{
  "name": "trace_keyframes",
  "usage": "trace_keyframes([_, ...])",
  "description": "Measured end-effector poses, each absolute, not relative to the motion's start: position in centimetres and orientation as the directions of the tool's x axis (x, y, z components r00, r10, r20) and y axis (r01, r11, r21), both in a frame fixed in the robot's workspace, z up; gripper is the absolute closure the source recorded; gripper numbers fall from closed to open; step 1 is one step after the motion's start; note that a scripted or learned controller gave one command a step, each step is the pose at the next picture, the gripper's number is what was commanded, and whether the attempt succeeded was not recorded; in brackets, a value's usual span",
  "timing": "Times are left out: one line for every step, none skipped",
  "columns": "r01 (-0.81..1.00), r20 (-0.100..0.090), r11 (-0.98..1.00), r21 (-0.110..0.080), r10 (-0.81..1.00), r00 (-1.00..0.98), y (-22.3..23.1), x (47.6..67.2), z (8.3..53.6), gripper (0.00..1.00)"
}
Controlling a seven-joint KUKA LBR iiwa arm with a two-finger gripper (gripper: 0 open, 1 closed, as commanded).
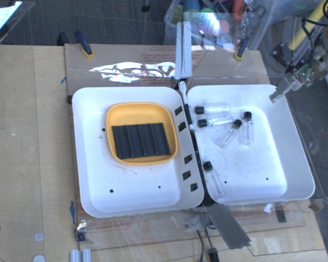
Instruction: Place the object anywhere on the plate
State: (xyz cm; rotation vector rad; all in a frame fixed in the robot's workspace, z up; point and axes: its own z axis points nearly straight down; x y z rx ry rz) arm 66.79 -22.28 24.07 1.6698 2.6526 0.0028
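Observation:
A yellow plate [113, 119] lies in the left bin [93, 190], and a black ridged block [141, 140] rests on it. Several clear vials with black caps lie in the right bin [273, 173]: one [213, 110] at the back, another [216, 121] just in front of it, two more [247, 127] to their right and a lone one [213, 180] near the front left. My gripper [277, 94] hangs over the right bin's back right rim, away from the vials and far from the plate. Nothing shows in its grasp.
A clear tub of colourful items [218, 10] stands behind the bins. A row of black clips [186, 141] runs along the wall between the two bins. Bare wooden bench [27, 146] stretches to the left.

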Motion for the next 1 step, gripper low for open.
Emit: trace_keyframes([0.717, -0.008, 0.697, 0.005, 0.717, -0.697, -22.08, 66.85, 25.41, 0.00])
